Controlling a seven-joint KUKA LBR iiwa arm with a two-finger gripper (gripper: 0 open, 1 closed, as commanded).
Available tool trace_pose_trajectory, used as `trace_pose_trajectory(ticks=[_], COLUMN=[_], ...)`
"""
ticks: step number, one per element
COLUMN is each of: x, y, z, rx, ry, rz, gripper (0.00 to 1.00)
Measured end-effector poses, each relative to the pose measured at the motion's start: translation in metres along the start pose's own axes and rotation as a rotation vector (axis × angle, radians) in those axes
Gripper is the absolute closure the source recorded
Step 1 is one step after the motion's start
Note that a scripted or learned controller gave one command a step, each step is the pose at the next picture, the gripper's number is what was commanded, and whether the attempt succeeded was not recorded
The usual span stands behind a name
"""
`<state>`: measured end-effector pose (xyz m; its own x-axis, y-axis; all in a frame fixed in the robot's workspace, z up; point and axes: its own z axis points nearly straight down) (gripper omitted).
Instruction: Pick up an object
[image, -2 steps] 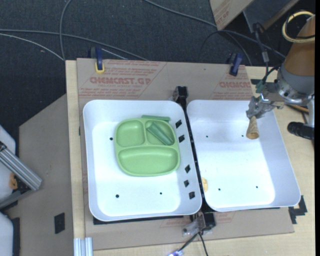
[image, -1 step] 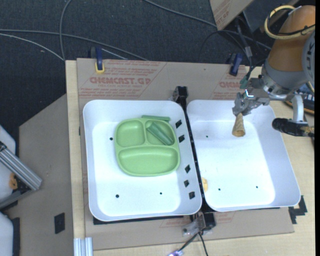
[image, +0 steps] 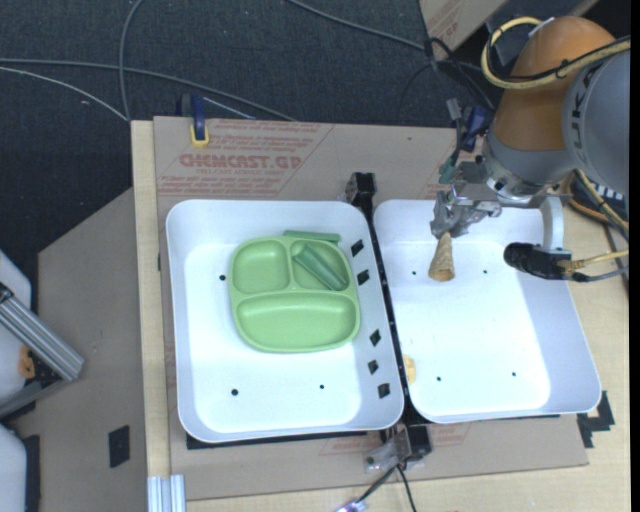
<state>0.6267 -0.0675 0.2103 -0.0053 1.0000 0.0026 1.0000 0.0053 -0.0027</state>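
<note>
A tan cone-shaped piece (image: 442, 260) is in the upper left part of the right bin (image: 500, 370), wide end down. Its narrow top sits between the fingers of my gripper (image: 447, 229), which comes down from the arm at the upper right and is shut on it. I cannot tell whether the cone's lower end rests on the bin floor or hangs just above it.
In the left bin (image: 200, 390) lies a green divided plate (image: 290, 315) with a green stick-like item (image: 322, 265) in its upper right compartment. A small yellow bit (image: 409, 370) sits at the divider between the bins. A black cable fitting (image: 535, 260) hangs right of the gripper.
</note>
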Motion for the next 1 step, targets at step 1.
trace_pose_trajectory(ticks=[1], x=[0.0507], y=[-0.0034], z=[0.0055], rx=[0.000], ry=[0.000], rz=[0.000], gripper=[1.00])
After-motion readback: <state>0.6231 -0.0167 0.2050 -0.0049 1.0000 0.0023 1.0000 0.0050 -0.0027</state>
